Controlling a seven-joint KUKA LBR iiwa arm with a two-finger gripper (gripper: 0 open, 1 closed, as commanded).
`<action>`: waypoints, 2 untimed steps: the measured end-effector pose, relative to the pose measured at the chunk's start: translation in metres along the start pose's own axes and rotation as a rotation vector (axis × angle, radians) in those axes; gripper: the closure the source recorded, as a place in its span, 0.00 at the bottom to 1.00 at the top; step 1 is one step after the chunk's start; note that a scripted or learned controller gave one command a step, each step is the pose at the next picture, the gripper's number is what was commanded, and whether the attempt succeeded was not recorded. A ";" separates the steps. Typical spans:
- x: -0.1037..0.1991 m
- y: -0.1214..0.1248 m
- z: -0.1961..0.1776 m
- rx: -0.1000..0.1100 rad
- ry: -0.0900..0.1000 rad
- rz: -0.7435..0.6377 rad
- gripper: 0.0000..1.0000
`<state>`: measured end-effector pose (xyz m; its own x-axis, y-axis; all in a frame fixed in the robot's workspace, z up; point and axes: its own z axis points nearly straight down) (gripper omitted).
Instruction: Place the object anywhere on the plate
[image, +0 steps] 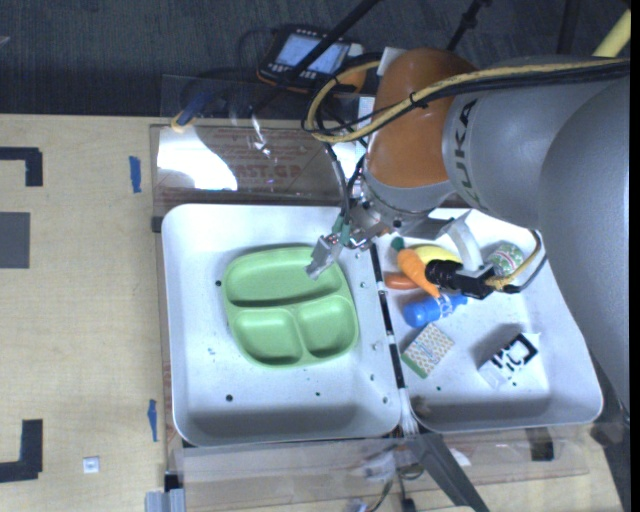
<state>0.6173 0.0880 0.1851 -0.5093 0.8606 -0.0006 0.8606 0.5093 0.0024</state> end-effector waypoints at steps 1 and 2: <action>0.013 0.006 0.037 0.002 0.001 -0.012 0.00; 0.038 0.001 0.022 0.003 0.001 0.293 0.00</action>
<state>0.5987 0.1216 0.1630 -0.2392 0.9710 0.0004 0.9710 0.2392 -0.0004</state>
